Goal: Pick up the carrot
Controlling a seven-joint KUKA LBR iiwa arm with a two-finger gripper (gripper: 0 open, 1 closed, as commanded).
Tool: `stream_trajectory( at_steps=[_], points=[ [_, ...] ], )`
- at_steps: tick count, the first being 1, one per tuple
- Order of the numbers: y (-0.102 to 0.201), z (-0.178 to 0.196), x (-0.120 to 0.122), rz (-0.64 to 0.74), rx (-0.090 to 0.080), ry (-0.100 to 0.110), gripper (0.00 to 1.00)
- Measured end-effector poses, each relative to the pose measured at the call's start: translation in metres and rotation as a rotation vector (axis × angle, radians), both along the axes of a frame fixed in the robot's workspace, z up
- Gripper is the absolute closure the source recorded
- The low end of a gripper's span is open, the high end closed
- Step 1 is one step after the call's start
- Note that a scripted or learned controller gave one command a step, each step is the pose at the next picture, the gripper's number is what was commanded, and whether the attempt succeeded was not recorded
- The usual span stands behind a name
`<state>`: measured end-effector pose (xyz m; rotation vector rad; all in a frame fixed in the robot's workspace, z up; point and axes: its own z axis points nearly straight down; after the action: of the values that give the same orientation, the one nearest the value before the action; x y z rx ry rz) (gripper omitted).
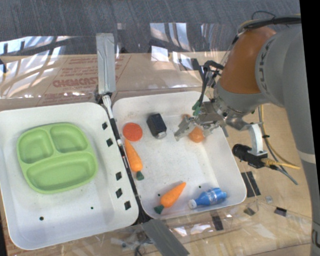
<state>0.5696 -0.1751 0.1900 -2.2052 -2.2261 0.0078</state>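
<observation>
The grey arm's two-finger gripper (196,127) hangs low by the right bin's (224,172) far right edge, its fingers spread around what may be a small orange ball (196,135). One orange plastic carrot (133,158) lies along the bin's left edge; another (172,196) rests near its front edge, beside a blue bottle (209,198).

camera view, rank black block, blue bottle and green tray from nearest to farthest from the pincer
From the pincer:
1. black block, just to its left, right bin.
2. blue bottle, right bin's near edge.
3. green tray, far over in the left bin.
</observation>
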Motion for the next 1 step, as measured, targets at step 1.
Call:
stream_trajectory(
  at_steps=[1],
  points=[
    [0.0311,-0.0356,-0.0934,0.182,0.002,0.000,0.00]
  ],
)
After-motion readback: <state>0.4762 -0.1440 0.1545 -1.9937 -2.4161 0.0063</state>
